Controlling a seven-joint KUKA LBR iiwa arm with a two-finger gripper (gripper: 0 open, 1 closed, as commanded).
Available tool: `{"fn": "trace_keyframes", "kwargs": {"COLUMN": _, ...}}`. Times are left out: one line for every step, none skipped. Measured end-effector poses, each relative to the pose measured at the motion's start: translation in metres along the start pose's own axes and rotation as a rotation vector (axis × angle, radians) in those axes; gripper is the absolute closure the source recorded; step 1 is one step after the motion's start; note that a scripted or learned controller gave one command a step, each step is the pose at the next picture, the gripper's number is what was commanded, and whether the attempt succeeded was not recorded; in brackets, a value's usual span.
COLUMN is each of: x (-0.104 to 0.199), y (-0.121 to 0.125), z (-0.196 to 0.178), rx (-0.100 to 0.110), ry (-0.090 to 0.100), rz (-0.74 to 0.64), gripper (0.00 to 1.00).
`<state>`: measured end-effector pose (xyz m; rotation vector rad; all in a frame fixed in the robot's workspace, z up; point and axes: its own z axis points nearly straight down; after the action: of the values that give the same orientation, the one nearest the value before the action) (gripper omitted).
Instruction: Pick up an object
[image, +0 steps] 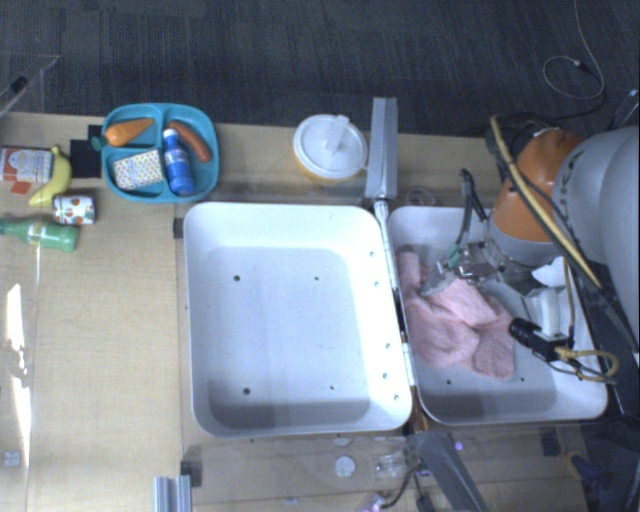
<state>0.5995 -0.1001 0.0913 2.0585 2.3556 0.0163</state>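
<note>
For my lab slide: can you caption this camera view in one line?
KUKA arm's end effector lowered into the right bin over a pink cloth; left bin beside it.

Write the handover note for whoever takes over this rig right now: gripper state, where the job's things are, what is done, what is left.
Gripper: low in the right bin, at the upper edge of the pink cloth; whether it is open or shut cannot be told.
Things: pink cloth lies crumpled on the right bin's floor. Left bin sits beside it.
Done: arm has reached the cloth.
Left: no grasp confirmed; cloth not lifted.
</note>
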Motion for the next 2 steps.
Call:
{"fn": "trace_keyframes", "kwargs": {"x": -0.041, "y": -0.046, "z": -0.001, "rx": 0.001, "ry": -0.003, "rz": -0.066, "gripper": 0.00}}
{"fn": "trace_keyframes", "kwargs": {"x": 0.009, "y": -0.026, "z": -0.001, "rx": -0.001, "ry": -0.002, "rz": -0.233, "gripper": 0.00}}
